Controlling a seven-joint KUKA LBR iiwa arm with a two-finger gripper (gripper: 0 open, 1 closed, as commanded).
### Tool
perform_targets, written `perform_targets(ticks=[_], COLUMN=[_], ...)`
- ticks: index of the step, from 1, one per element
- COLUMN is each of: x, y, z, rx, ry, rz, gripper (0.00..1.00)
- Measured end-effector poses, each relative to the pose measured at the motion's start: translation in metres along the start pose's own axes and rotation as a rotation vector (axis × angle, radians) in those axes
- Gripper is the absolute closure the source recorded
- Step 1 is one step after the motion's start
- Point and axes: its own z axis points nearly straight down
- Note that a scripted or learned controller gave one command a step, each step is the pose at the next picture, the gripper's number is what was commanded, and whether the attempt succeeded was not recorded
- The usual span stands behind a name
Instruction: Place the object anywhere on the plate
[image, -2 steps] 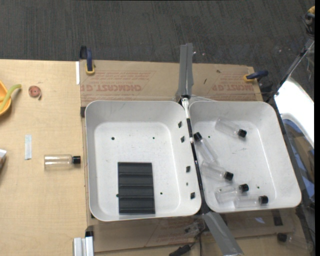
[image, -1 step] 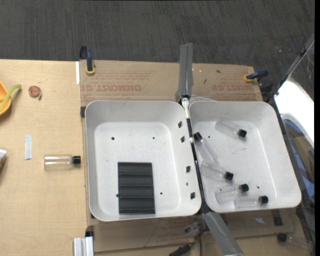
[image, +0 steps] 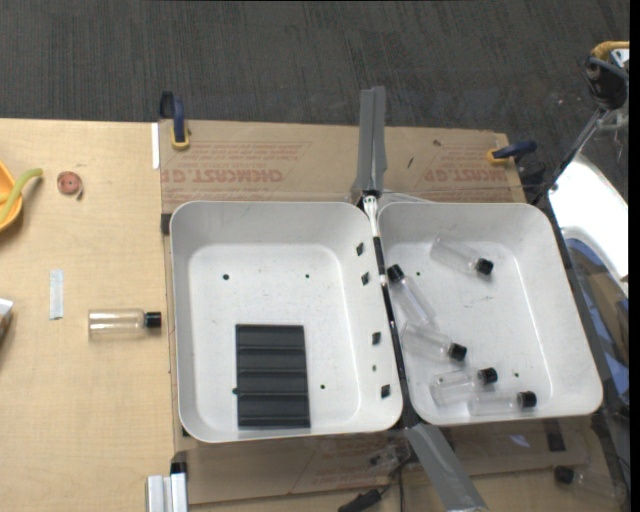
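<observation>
A black ridged plate (image: 271, 376) lies flat in the left bin (image: 200, 240), near its front wall. Several clear vials with black caps lie on their sides in the right bin (image: 540, 250). One vial (image: 462, 258) rests toward the back. Another vial (image: 405, 290) lies against the bin's left wall. A third vial (image: 435, 345) sits mid-bin, and two more are side by side at the front (image: 462, 383).
On the wooden bench left of the bins lies one more clear vial (image: 123, 321), with a small white strip (image: 56, 295), a red disc (image: 68, 183) and a yellow object (image: 10, 195) nearby. Clamps (image: 172, 120) hold the cardboard behind the bins.
</observation>
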Motion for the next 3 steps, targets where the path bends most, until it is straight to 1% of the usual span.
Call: perform_targets(ticks=[1,2,3], x=[-0.046,0.011,0.044], y=[0.045,0.015,-0.109], z=[0.0,0.0,0.012], rx=[0.001,0.0,-0.001], ry=[-0.001,0.0,0.002], rz=[-0.151,-0.001,-0.006], gripper=[0.0,0.0,0.0])
